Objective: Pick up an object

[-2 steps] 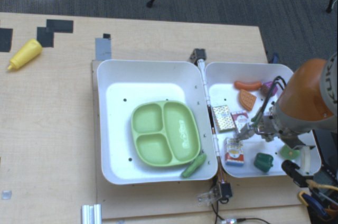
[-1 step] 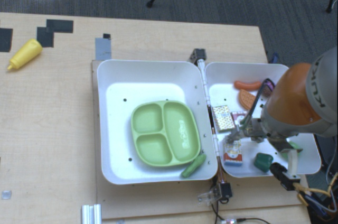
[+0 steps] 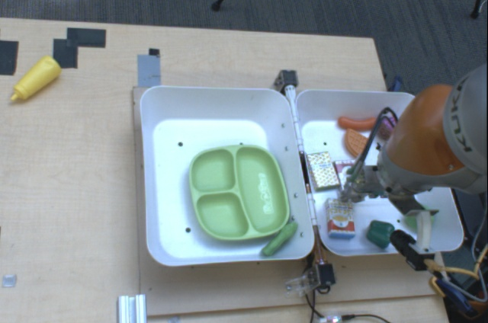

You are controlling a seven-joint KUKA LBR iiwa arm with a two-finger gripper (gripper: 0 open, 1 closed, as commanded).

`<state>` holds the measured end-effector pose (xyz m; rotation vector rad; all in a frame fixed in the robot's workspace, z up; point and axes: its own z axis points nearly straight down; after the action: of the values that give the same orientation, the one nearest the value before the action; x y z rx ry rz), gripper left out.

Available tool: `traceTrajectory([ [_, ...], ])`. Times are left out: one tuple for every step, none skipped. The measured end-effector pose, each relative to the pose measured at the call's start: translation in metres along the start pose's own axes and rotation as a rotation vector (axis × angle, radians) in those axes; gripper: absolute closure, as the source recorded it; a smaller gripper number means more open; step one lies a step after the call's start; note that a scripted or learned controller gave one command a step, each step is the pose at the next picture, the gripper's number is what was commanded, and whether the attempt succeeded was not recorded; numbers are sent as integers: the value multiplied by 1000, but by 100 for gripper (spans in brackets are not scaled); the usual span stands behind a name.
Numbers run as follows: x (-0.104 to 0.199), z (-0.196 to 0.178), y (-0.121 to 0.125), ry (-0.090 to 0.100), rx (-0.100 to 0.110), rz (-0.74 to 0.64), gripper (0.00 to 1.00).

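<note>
My gripper (image 3: 352, 190) is low in the right bin (image 3: 314, 132), just above a small red and blue carton (image 3: 341, 222) and beside a patterned flat box (image 3: 322, 170). A green block (image 3: 379, 232) lies to the carton's right, under the arm. At the bin's far side sit an orange sausage (image 3: 356, 122) and an orange slice (image 3: 354, 141), partly behind the wrist. Nothing shows as held.
The left bin (image 3: 156, 161) holds a green divided plate (image 3: 239, 192) and a green pickle (image 3: 279, 238) at its near right corner. A yellow bottle-like thing (image 3: 34, 78) lies on the bench far left. The arm's orange band (image 3: 423, 135) covers the right bin's right side.
</note>
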<state>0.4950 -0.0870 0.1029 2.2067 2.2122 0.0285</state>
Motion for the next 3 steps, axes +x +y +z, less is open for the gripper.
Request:
traceTrajectory([
  [0,0,0,0,0,0,0],
  [2,-11,2,3,-3,-2,100],
  [2,-11,2,3,-3,-2,0],
])
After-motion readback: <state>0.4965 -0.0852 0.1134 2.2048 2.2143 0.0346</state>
